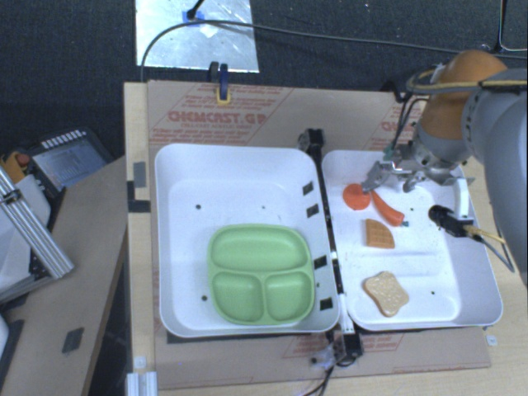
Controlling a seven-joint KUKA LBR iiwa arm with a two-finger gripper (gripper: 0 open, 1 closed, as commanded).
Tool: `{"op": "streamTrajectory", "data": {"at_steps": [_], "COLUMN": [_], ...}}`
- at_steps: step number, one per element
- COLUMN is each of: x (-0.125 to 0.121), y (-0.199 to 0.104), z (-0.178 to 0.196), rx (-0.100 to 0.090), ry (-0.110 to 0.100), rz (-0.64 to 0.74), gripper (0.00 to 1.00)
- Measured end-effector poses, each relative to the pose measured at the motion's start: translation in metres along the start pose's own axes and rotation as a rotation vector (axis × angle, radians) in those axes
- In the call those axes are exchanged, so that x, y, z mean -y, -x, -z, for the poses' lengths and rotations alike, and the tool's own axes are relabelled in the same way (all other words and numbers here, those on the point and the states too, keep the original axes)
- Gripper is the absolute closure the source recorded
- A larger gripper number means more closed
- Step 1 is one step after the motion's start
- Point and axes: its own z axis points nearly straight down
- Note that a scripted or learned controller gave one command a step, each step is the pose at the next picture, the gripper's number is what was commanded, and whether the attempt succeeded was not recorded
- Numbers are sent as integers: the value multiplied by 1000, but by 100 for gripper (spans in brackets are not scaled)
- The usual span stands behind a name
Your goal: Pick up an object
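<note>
One gripper (386,174) low over the right bin (474,283), finger state impossible to tell, orange carrot (388,207) just below it, red round piece (356,196) beside it, two crackers (379,234) nearer the front.

One fixed camera, high over my bench, looked down at a slant.

It faced both white bins (247,159) from a moderate distance; my claw (394,174) hung toward the frame's right, the green tray (261,272) well off to its left, nearer the lens.
</note>
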Motion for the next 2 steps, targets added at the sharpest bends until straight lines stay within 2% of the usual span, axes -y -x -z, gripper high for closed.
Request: {"op": "streamTrajectory", "data": {"at_steps": [1, 2], "x": [-1, -3], "y": [0, -1], "z": [-10, 3], "rx": [1, 1], "ry": [2, 8], "rz": [1, 3], "gripper": [0, 100]}}
